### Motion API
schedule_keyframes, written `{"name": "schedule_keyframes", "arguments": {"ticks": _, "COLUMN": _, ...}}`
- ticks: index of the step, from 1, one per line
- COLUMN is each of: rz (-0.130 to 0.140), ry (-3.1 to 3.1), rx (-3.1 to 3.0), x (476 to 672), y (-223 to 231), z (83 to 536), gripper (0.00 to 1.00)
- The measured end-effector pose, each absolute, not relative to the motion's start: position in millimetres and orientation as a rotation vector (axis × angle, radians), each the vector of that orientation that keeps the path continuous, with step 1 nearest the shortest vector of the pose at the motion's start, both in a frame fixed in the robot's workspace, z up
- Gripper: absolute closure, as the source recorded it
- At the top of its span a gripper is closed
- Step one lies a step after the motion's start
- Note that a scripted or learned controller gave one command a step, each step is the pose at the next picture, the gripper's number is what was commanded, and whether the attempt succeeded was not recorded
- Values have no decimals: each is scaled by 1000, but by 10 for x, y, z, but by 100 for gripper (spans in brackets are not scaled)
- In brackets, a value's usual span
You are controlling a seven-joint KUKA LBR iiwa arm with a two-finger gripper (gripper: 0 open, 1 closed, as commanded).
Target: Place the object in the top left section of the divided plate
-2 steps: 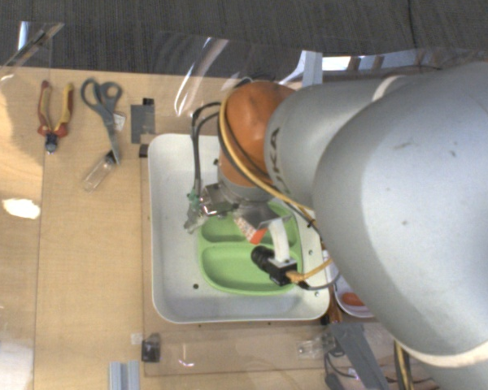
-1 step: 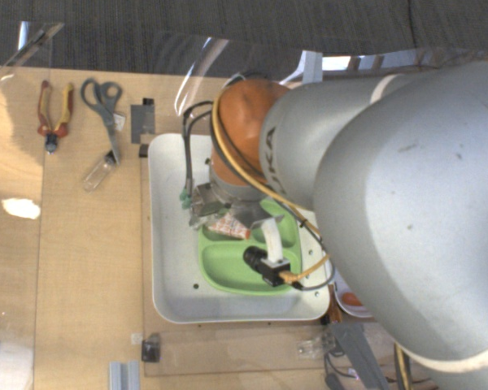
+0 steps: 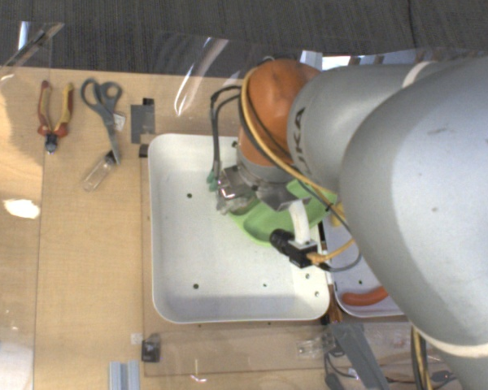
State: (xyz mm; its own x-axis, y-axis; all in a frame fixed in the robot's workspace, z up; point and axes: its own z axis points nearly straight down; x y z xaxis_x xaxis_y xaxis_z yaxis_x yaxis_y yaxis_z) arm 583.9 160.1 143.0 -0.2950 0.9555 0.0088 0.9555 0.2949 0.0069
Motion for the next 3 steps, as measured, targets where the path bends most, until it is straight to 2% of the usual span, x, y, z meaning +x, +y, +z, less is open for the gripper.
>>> {"name": "schedule_keyframes", "arguments": {"ticks": 1, "rz": -7, "ry": -2460, "rx": -1958, "x": 5483, "y": 1348, "z": 2126, "gripper": 100}}
{"name": "schedule_keyframes", "arguments": {"ticks": 2, "rz": -4, "ry": -2072, "rx": -2362, "x": 5100, "y": 2069, "z": 1495, "gripper": 100}}
{"name": "schedule_keyframes", "arguments": {"ticks": 3, "rz": -8, "ry": -1975, "rx": -2445, "x": 4881, "y": 1498, "z": 2508, "gripper": 100}}
